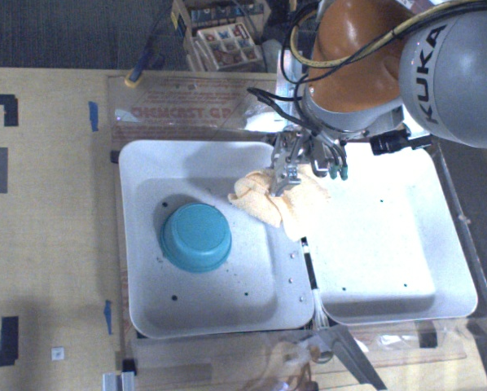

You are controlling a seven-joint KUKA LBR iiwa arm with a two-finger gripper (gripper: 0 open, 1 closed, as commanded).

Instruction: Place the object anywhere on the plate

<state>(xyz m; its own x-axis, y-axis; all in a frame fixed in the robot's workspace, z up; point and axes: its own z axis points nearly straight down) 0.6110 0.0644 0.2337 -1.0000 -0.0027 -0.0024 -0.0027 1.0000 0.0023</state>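
Bowl (196, 236) in left bin (146, 300) — cloth (280, 202) at its right wall

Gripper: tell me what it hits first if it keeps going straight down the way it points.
Most likely the yellow cloth, bunched right under the gripper at the left bin's right edge. Depth is hard to judge.

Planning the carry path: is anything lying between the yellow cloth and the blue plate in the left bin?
Nothing visible does. The yellow cloth lies under the gripper near the bin's right wall; bare white bin floor separates it from the blue plate.
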